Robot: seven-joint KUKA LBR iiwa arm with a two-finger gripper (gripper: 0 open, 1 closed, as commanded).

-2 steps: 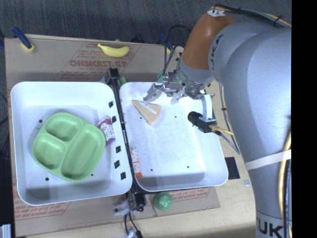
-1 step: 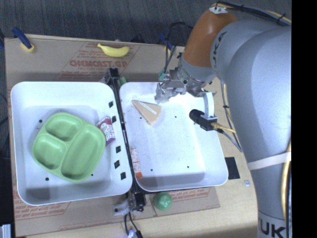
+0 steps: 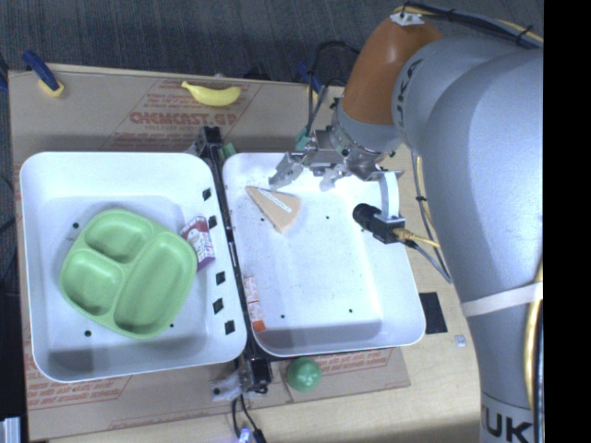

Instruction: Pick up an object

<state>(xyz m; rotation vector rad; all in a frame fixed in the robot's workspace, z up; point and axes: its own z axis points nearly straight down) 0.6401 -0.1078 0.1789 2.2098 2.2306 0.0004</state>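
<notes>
A tan wedge-shaped object (image 3: 275, 209) lies in the back left part of the right bin (image 3: 351, 284). My gripper (image 3: 303, 177) hangs at the bin's back edge, just behind and slightly right of the wedge. Its fingers (image 3: 283, 173) stand spread apart and open, with nothing between them. In the left bin (image 3: 46, 183) sit a green divided plate (image 3: 127, 271) and, against its right side, a small red and white packet (image 3: 198, 238).
A yellow banana (image 3: 212, 91) rests on the cardboard behind the bins. A green ball (image 3: 302, 373) sits on the bench in front of the right bin. A blue clamp (image 3: 44, 74) grips the back left corner. The arm's bulk covers the right side.
</notes>
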